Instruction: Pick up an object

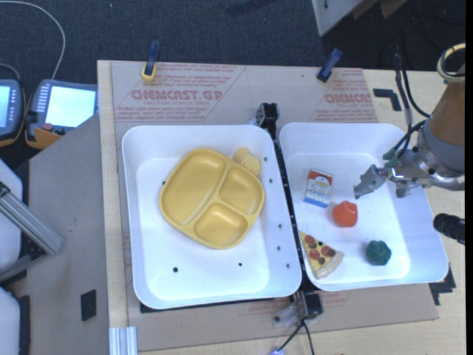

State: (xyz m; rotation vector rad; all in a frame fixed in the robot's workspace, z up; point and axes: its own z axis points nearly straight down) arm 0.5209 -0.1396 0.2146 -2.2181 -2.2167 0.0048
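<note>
The arm enters from the right and ends over the right bin. The gripper hangs above the bin's upper middle, its grey fingers pointing left. Nothing lies between the fingers. Whether they are spread or closed cannot be told: they overlap in this view and read as one grey shape.

Four objects lie in the right bin:
- A small carton, white, red and blue, lies left of the gripper, near but apart from it.
- A red ball lies just below and left of the fingertips, close to the carton's lower right corner.
- A green lump lies lower in the bin, below the gripper and well apart from it.
- A pizza slice lies at the bin's lower left, against the left wall.

The left bin holds a yellow divided plate, lying flat. A yellow corn cob shows at the plate's upper right edge; the plate hides part of it.

The arm's upper part is cut off at the right edge. The print on the carton is too small to read. The green lump's form is unclear.
</note>
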